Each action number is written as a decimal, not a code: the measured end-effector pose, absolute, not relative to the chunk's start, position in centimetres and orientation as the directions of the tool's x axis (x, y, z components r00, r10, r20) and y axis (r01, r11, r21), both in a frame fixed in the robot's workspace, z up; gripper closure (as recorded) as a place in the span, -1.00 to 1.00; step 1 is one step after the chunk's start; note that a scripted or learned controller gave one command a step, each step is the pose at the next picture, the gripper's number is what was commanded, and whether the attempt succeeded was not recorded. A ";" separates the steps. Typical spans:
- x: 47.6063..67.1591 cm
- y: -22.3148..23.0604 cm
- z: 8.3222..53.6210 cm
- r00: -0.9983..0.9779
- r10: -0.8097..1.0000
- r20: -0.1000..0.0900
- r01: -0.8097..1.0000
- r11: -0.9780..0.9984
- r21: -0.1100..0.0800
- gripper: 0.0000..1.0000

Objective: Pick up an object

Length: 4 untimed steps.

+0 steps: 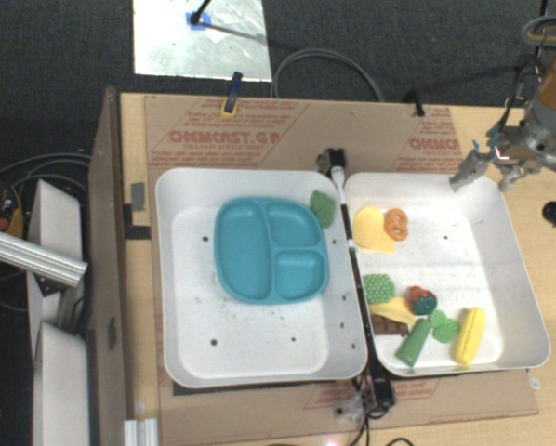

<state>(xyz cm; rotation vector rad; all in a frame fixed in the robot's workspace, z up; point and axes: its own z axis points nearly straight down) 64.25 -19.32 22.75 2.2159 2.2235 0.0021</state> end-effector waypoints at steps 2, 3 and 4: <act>66.9 -8.4 8.3 -0.008 1.000 0.000 1.000 0.008 0.001 -1.00; 67.0 -8.5 9.7 -0.008 1.000 -0.001 1.000 0.008 0.006 1.00; 67.0 -8.5 9.6 -0.008 1.000 -0.001 1.000 0.008 0.006 -1.00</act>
